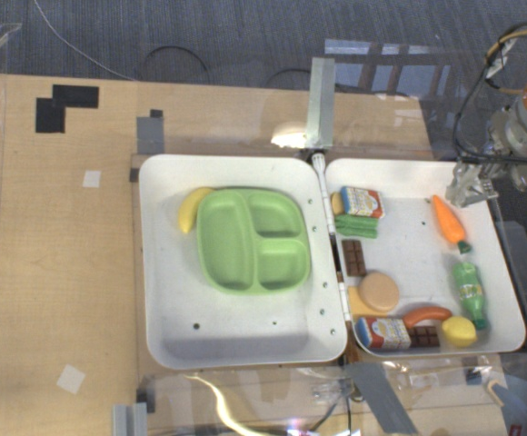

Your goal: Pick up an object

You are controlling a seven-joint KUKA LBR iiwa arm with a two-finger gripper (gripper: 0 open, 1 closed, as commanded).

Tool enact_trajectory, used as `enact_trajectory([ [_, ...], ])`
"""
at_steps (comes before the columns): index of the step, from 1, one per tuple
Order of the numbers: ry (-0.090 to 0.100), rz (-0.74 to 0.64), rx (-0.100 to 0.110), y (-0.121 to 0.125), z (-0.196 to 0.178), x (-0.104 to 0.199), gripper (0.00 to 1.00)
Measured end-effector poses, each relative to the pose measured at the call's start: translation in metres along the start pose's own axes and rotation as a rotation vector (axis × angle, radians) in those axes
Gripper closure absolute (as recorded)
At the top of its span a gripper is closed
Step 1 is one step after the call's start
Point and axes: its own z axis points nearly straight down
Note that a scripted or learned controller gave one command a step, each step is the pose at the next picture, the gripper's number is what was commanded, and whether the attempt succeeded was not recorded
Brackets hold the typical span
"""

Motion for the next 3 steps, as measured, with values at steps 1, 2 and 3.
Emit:
enact_trajectory([
  [1,0.016,-0.143,-0.010,0.014,0.081,0.064,1.00],
  [2,0.011,-0.144,-0.007,0.014,0.078,0.062,0.00],
  [3,0.007,-0.405,-0.008,0.002,0.130,0.006,0.00],
])
